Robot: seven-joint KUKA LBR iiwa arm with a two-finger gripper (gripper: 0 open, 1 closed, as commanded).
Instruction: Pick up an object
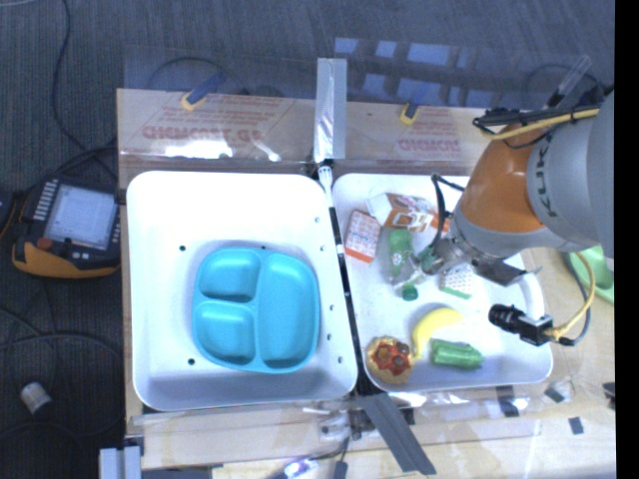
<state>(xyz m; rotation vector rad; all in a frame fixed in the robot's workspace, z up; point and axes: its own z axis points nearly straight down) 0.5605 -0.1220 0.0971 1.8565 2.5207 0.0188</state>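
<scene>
Where the arm (519, 193) covers the right bin (539, 367), your pincer (436, 257) is blurred among packets; its state cannot be told. You have one banana (436, 324), one green item (455, 354), one blue tray (257, 307) in the left bin (160, 218).

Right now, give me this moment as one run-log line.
arm: over right bin | hand: low among clutter by bottle | grasp: unconfirmed | left bin: blue tray

The light is bright and cool and a bit blue, the two white bins (150, 267) shine so much their edges look washed out, the clear plastic sheet (250, 133) behind them has shiny glare, shadows are soft, and everything looks slightly fuzzy.
</scene>
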